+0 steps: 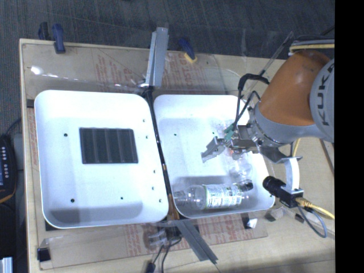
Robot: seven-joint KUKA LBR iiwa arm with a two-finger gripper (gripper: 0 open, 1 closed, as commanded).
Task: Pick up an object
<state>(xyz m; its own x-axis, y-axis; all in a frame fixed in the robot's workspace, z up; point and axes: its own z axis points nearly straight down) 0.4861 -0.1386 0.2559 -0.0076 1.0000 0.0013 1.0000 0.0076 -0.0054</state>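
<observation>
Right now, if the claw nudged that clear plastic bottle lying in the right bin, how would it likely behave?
The clear plastic bottle with a black cap lies on its side along the right white bin's near wall, so it would probably roll. It looks empty, so likely light. Its smooth, glossy, round body may slip between fingers.

Pale wooden bench (34, 152), two white bins side by side, left bin (57, 112), right bin (182, 110)

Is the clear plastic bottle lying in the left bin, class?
No: the clear plastic bottle lies on its side along the near wall of the right bin, below the gripper.
</observation>
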